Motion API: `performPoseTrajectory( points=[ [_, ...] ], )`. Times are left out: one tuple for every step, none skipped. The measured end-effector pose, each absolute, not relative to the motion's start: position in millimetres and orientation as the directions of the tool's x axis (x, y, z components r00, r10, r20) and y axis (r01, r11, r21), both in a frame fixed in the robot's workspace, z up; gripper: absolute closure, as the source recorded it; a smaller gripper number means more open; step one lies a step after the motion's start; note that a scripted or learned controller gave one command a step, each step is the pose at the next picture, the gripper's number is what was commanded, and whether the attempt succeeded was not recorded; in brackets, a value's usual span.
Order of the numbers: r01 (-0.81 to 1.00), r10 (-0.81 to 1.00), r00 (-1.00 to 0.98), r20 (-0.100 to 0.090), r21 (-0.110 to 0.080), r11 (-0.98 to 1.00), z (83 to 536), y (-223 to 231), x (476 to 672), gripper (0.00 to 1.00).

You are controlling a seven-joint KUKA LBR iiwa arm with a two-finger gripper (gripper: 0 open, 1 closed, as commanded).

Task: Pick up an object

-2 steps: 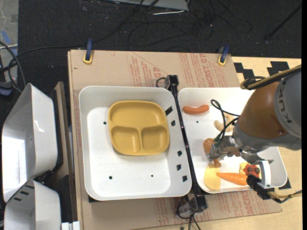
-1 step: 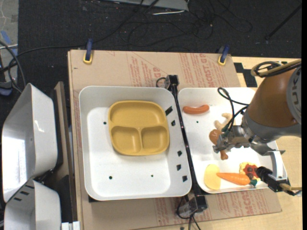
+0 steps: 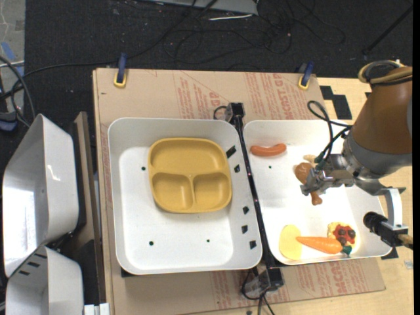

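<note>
The arm's jaws (image 3: 315, 188) hang low over the right bin (image 3: 275, 176), directly upon a small brown toy (image 3: 304, 172) that lies near the bin's middle. From this slanted view I cannot tell whether the jaws are released or clenched, and nothing shows plainly between them, so no hold can be claimed.

Taking the brown toy as the landmark: it sits just to the upper left of the jaws, touching or nearly touching them, with a darker brown bit (image 3: 317, 199) poking out below the jaws on the other side. If both belong to one piece, its long axis runs on a diagonal from upper left to lower right, passing under the jaws; I judge that likely, not certain.

Above and to the left of the brown toy, well apart, lies an orange sausage (image 3: 268, 150), long axis nearly level. Below it, near the bin's front wall, a carrot (image 3: 319, 245) rests across a yellow disc (image 3: 289, 242), with a red-and-green piece (image 3: 343, 233) just beside the carrot's thick end.

Far left of the toy, the left bin (image 3: 131, 195) holds a yellow divided plate (image 3: 190, 174).

The brown toy is the nearest candidate; the coming grasp turns on closing across that diagonal.
</note>
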State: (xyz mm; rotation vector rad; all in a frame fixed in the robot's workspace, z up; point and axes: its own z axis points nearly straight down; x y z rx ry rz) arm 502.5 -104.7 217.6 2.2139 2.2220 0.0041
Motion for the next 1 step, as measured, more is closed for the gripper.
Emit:
performPoseTrajectory(
  points=[
    [1.0, 1.0, -0.004, -0.001, 0.004, 0.004, 250.2, -104.8, 503.8, 1.0]
  ],
)
